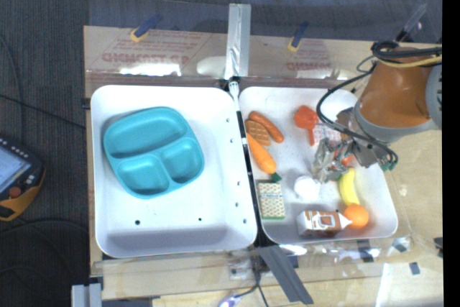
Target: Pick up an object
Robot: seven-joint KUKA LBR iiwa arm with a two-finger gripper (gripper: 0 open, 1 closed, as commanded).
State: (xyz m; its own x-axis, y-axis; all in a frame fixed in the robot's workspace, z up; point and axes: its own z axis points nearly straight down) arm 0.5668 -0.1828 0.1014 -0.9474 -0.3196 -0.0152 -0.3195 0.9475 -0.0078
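The gripper [329, 163] hangs just above a white ball [307, 188].

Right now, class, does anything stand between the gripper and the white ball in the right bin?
Nothing visible does. The gripper hangs just above and right of the white ball, with bare bin floor between them. The banana lies close on the right, off that line.

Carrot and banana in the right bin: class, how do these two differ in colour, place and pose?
The carrot is orange; the banana is yellow. The carrot lies by the bin's left wall, slanting; the banana lies near the right side, almost straight up the picture, close under the gripper. Both are long toy foods in the right bin.
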